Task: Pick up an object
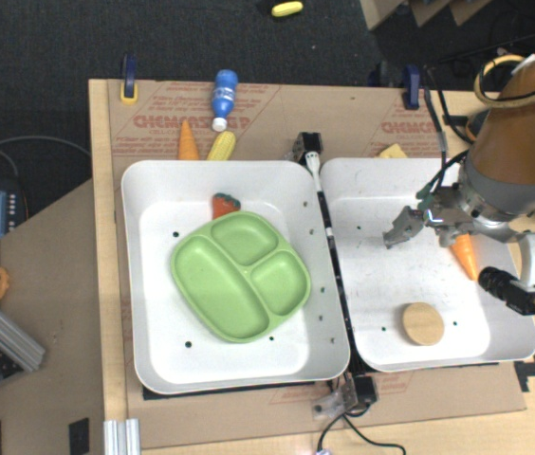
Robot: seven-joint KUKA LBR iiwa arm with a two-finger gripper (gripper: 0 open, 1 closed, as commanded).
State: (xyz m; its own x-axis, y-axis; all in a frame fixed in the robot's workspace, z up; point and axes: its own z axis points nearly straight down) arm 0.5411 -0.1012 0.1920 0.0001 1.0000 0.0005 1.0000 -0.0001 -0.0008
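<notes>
Approach step: gripper point(402, 232), finger state indiscernible, hovers in the right bin point(367, 349) between carrot point(465, 254) and wooden disc point(423, 323); next, descend onto one.

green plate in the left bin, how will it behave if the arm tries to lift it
The green plate looks like stiff moulded plastic, so probably rigid and light. It is wide with three compartments; a two-finger end effector would likely need the rim, and it may tilt.
</notes>
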